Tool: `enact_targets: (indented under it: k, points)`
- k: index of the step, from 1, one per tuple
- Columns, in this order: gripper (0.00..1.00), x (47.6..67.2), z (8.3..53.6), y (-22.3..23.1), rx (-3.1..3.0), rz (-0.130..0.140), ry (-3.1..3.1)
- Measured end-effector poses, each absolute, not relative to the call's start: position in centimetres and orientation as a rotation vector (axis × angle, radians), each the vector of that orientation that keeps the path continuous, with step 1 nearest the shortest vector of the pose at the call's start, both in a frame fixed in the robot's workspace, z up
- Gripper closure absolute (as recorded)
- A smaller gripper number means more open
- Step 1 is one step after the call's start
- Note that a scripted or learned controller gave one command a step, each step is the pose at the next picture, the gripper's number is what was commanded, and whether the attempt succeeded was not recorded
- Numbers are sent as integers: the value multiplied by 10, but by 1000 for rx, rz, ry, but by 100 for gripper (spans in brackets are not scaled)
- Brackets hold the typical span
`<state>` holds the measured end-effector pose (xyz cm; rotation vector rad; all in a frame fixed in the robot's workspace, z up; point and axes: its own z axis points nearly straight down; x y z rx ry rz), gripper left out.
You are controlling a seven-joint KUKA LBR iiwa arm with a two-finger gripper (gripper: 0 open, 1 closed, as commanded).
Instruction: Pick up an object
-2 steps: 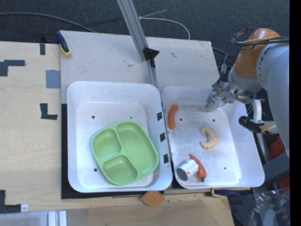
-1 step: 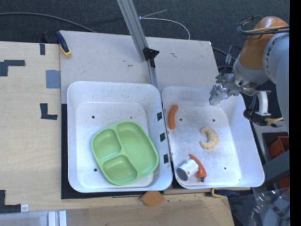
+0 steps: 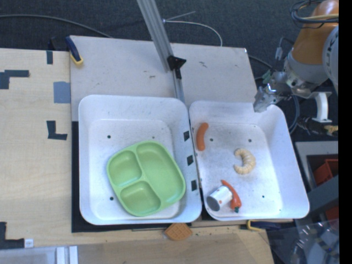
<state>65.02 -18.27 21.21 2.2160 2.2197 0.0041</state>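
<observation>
1. Tabletop (image 3: 126,70) carries two shallow white bins side by side: left bin (image 3: 88,147) and right bin (image 3: 286,158).
2. Arm (image 3: 311,48) enters from 3 o'clock, grey with an orange band at the top right corner of the view.
3. Hand (image 3: 263,100) hangs over the right bin's rim at its 1 o'clock corner. Nothing visible between its tips; whether they are spread or pressed together, cannot tell.
4. Right bin contents, all lying loose on the floor, well apart from the hand:
   - orange sausage (image 3: 202,136) near the bin's 10 o'clock side, lengthwise along the dividing wall.
   - curled croissant (image 3: 245,161) near the bin's centre.
   - small white cup (image 3: 219,198) on its side at 7 o'clock, open end facing the near rim.
   - carrot (image 3: 232,195) touching the cup on its 3 o'clock side, green tip toward 6 o'clock.
5. Left bin holds a green divided plate (image 3: 146,177), three compartments, sitting toward the bin's 5 o'clock.
6. Slanted metal post (image 3: 157,26) rises from the tabletop at 12 o'clock.
7. Waffle-like cracker (image 3: 177,232) lies outside the bins, at 6 o'clock.
</observation>
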Motion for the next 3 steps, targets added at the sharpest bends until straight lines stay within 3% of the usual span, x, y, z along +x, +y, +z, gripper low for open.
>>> enact_targets:
  k: [1, 3]
  points:
    - [100, 652, 266, -182, 2216, 4, 2220]
    - [100, 646, 271, -70, 2216, -2, 2230]
